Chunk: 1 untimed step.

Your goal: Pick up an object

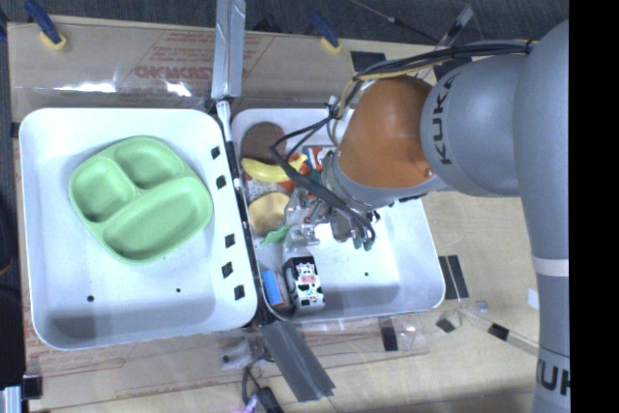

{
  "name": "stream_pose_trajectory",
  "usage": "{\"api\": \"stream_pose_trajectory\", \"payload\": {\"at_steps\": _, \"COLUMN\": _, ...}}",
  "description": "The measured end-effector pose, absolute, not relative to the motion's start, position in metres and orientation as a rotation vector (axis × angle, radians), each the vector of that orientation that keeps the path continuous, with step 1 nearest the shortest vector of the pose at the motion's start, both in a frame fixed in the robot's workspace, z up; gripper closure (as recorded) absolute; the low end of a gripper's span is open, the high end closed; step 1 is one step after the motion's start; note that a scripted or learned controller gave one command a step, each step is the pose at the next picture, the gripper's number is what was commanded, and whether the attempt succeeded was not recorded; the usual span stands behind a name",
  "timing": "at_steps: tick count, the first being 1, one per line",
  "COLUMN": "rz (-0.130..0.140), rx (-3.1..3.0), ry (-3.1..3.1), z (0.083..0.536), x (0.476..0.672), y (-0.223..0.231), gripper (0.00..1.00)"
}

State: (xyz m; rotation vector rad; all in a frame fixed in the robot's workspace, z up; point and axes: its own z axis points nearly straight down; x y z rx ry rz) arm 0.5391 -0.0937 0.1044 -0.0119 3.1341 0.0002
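The arm reaches from the right over the right bin (411, 266), its orange band covering much of the bin's far half. My gripper (311, 220) hangs low over the bin's left-middle, amid a clutter of small items. Beside it lie a yellow banana-like piece (263, 170), a brown round object (261, 141), a pale yellow lump (268, 209) and a green bit (277, 234). Nearer the front edge sit a small black-and-white block (306, 283) and a blue item (272, 286). What lies under the wrist is hidden.
The left bin (58, 305) holds a green three-compartment plate (141, 196). A metal divider bar (228, 44) runs between the bins. Blue clamps (44, 22) pin the cardboard sheet at the back. Cables loop around the wrist.
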Motion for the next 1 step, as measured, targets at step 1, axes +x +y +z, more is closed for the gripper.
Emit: {"api": "stream_pose_trajectory", "payload": {"at_steps": 1, "rz": 0.000, "rx": -0.013, "ry": 3.134, "z": 0.1043, "x": 0.5391, "y": -0.0933, "gripper": 0.00}}
